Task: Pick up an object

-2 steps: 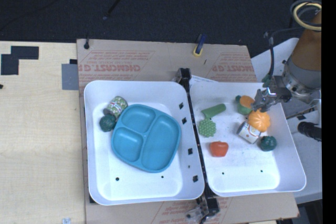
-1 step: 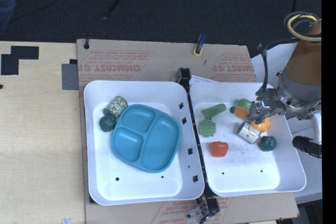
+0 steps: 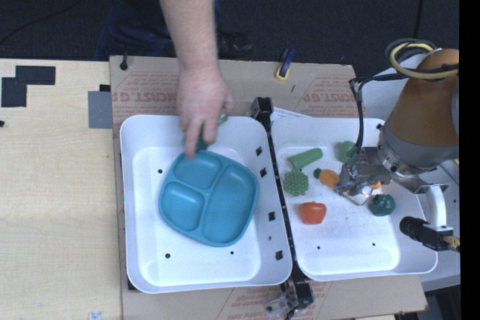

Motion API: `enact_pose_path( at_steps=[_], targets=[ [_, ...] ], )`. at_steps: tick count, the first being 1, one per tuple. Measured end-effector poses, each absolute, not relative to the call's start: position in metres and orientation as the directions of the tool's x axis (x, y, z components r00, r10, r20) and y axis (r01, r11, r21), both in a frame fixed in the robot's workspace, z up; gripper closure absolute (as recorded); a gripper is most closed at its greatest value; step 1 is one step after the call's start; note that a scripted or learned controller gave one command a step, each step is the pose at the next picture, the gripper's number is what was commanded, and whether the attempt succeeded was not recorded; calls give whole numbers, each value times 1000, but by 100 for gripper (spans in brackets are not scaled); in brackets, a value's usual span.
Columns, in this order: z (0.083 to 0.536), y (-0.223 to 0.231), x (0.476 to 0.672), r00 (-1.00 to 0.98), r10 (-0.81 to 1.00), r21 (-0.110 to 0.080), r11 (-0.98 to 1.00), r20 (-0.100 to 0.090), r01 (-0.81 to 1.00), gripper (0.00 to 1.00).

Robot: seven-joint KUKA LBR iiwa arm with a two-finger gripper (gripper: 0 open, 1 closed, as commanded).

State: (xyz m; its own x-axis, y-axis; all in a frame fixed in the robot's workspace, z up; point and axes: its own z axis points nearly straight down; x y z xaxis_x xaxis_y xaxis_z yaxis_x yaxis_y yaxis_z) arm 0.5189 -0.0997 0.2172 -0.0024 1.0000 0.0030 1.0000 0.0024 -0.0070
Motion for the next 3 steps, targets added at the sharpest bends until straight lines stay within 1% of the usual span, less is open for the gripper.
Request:
enact_pose_path(
  at_steps=[1, 2, 3],
  targets=[
    [234, -71, 502, -3, 1000, -4, 3, 3, 1000, 100],
    [218, -67, 489, 3, 1000, -6, -3, 1, 1000, 100],
    [225, -60, 499, -2, 1000, -4, 2, 1, 1000, 100]
  ],
)
